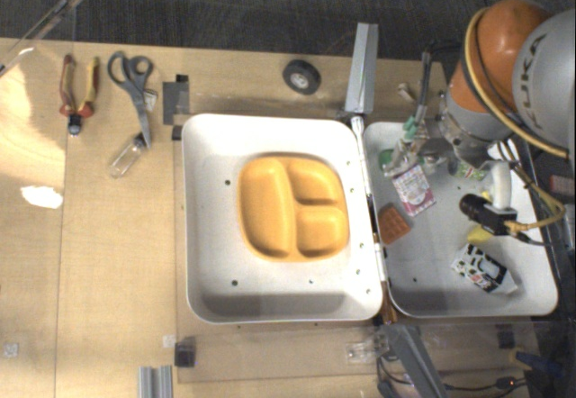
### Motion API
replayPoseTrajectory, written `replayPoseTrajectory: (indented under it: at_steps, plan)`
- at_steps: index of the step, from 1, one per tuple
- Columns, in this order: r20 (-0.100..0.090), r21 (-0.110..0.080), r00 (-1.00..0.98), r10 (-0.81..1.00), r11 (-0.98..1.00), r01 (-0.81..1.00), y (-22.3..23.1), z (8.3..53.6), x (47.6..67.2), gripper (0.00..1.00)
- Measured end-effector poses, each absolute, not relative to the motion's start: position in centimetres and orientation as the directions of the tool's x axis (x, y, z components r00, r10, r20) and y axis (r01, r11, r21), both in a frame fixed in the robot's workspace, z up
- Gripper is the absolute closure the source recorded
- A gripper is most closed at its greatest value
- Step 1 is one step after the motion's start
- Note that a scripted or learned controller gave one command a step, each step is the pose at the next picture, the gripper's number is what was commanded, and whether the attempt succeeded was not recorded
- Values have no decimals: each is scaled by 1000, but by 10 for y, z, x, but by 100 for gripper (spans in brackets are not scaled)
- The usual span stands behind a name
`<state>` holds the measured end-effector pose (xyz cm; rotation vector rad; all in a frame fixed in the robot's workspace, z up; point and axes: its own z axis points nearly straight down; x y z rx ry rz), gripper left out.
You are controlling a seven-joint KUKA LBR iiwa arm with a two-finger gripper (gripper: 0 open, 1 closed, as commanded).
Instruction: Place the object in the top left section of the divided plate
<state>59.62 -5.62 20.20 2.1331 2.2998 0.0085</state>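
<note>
On the divided plate [270, 207], which sits in the middle of the left bin [207, 243], nothing lies in any section, so the placing is not yet done. As I judge it, the whole job is ahead: pick, carry, set down.

To the right of the plate, over the far end of the right bin [432, 284], hangs the gripper [423, 146]. Whether it is wide, narrow or holding something I cannot tell. The object to move must be among the things right of the plate. Closest under the gripper is a pink-and-white packet [414, 188], so I take that for it.

Counting: two bins, and one plate with three sections, a long one and two small ones. Right of the plate there are one packet, one brown square [393, 223], one black-and-white piece [481, 267] and one white cylinder [499, 182]. Left of the plate and beyond it, on the bare bench, are one pair of scissors [135, 85], one pair of red-handled pliers [76, 92] and one dark tape roll [301, 76].
</note>
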Motion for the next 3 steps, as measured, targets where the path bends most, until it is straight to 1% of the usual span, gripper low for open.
replayPoseTrajectory:
  at_steps: [1, 2, 3]
  plan:
    - [1, 4, -69, 998, 69, 998, 24, 188, 619, 100]
    - [0, 4, -69, 998, 69, 998, 24, 188, 619, 0]
    - [1, 9, -76, 997, 76, 997, 26, 199, 621, 100]
